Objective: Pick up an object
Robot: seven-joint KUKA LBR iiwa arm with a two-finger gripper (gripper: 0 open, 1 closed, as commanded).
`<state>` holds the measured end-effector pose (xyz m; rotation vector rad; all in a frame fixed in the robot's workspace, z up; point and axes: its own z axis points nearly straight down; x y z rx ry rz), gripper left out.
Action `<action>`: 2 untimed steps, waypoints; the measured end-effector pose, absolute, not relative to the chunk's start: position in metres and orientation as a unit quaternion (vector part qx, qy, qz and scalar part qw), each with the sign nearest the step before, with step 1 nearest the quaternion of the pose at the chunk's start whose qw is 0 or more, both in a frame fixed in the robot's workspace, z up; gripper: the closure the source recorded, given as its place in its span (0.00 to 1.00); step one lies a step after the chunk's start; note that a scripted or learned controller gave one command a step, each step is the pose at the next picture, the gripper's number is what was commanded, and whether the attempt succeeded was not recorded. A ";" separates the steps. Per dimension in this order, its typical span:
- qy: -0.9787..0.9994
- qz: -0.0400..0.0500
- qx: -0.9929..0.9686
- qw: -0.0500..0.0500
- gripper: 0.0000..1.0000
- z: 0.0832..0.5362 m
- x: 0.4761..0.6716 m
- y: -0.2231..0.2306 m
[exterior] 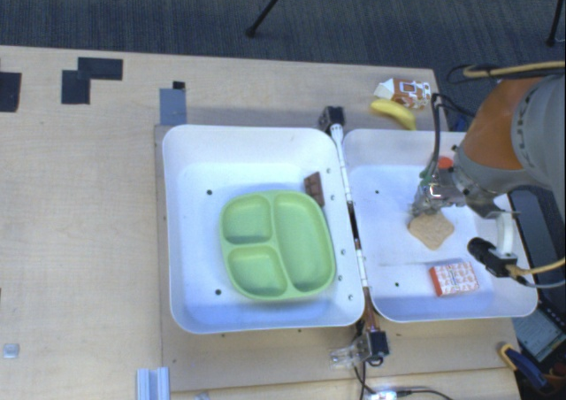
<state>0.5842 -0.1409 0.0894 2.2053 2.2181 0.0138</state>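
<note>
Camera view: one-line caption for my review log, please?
Arm's tool poised over a tan slice in the right bin; green divided tray sits in the left bin.

No legible text found; the print on the small red-and-white packet (454, 279) is too small to read.

Robotics lab, plywood bench (80, 239) w/ two white bins (190, 212), KUKA arm (522, 137), loose cables (371, 380)

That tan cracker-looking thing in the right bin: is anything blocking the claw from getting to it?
Nothing visible is. The gripper hangs just above the tan piece's upper-left edge, with bare bin floor around it. The small red packet lies apart, nearer the right bin's front.
</note>
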 end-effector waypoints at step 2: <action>0.708 0.003 0.706 0.006 0.00 0.088 0.521 -0.103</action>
